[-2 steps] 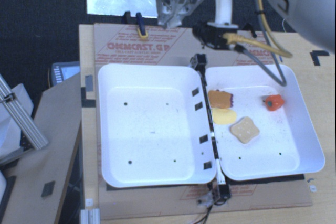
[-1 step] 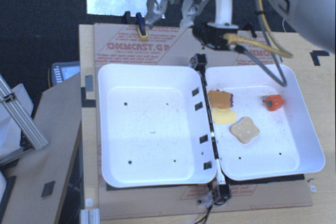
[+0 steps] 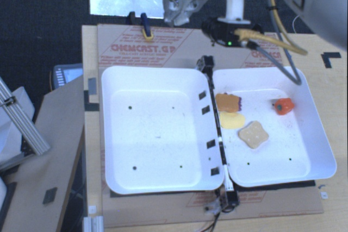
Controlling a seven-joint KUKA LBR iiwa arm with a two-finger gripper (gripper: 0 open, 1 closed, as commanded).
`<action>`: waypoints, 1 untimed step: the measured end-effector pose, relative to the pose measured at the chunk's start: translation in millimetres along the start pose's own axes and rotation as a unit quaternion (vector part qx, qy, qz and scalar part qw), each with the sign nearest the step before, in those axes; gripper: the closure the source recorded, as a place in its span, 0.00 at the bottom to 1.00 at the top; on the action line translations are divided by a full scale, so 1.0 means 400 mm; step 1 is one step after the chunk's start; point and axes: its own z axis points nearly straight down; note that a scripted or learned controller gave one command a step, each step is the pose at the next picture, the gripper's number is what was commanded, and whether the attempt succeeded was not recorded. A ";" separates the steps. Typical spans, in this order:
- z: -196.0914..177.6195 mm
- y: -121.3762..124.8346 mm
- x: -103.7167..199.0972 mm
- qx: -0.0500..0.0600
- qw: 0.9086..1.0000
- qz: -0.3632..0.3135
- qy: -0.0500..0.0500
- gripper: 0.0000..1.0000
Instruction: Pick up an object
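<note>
A: Bench check. Two white bins side by side. Left bin, bare floor with a few dark dots. Right bin carries four items.

B: List them.

A: Orange-brown block with a purple edge, close to the right bin's left wall, toward the far side. A flat yellow piece just in front of it, touching or nearly so; cannot tell which. A tan toast-shaped piece next to the yellow one, toward the bin's centre. A small red-orange item with a dark spot, well apart from the others, near the right wall.

B: Gripper?

A: The gripper hangs above the far edge of the bench, beyond both bins, over the brown printed board. Metal body seen from above and blurred; how wide the claw stands, I cannot tell. Nothing visible in its grasp.

B: Anything else?

A: Yellow and grey cables trail from a black part with a green light toward the right bin's far edge.
</note>
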 end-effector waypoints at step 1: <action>0.001 0.000 0.000 0.000 1.000 0.000 0.000 0.00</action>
